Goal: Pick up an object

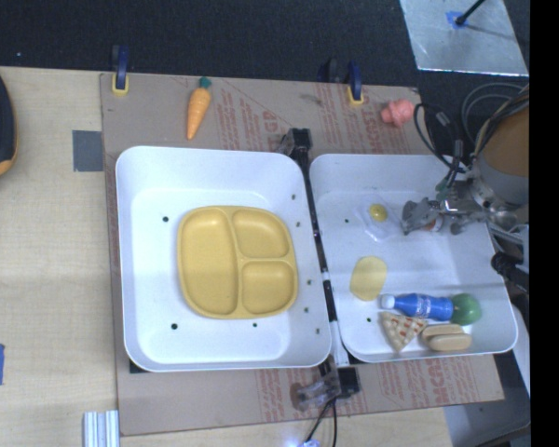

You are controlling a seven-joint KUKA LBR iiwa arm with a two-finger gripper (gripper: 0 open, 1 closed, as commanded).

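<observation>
Objects to pick: a pizza slice [400,330] and a bread roll [446,340] lie at the near edge of the right bin [349,343]; just behind them rest a blue bottle [420,305] and a green ball [466,309].
Mid-bin items: a pale yellow disc [369,277] lies near the bin's left wall; a small yellow ball [378,213] sits farther back.
Gripper [417,216]: low over the bin floor beside the small yellow ball, jaws spread, nothing between them.
Left bin [140,338]: holds a yellow divided plate [237,260].
Beyond the bins: a toy carrot [197,109] and a pink toy [398,112] lie on the cardboard.
Step in hand: approach; no grasp is made.
Next move: probably shift toward the small yellow ball, centre on it, then close.
</observation>
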